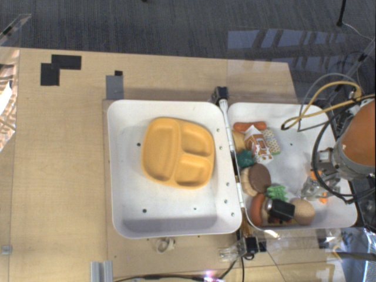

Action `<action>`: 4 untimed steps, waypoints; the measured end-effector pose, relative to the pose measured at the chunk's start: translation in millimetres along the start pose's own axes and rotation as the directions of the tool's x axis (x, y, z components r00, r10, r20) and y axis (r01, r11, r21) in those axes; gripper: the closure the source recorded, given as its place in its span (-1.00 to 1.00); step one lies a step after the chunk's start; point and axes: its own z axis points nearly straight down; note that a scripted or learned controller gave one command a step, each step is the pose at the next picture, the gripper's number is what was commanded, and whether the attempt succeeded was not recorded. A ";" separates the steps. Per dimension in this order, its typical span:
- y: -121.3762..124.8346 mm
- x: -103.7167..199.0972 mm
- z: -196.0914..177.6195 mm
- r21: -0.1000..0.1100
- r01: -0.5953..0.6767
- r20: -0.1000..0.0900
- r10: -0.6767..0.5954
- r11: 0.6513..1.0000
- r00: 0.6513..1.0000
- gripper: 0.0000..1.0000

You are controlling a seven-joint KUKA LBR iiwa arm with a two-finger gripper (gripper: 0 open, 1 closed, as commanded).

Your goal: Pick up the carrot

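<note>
hovering over the right bin (294,157), claw (315,188) state unclear; carton (261,144) print unreadable.

Smooth matt-plastic yellow tray (178,151) in a glossy white bin (126,175); wood-grain bench (53,181).

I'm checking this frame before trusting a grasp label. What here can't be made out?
- Gripper, camera view: small, tangled with cables at the right bin's edge; its state is unreadable.
- Carrot: an orange piece partly tucked behind a packet; its full shape is hidden.
- Food pile: items overlap, so boundaries blur.
- Arm: cut off by the right edge.
</note>
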 end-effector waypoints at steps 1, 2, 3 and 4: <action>-3.5 -3.6 -11.8 0.009 0.002 0.004 -0.002 1.000 1.000 1.00; -7.0 -7.3 -23.5 0.018 0.003 0.008 -0.004 1.000 1.000 1.00; -17.0 -50.9 12.9 -0.017 0.189 -0.001 -0.189 0.982 0.982 1.00; -31.6 -7.9 14.3 -0.013 0.434 0.003 -0.434 0.901 0.901 1.00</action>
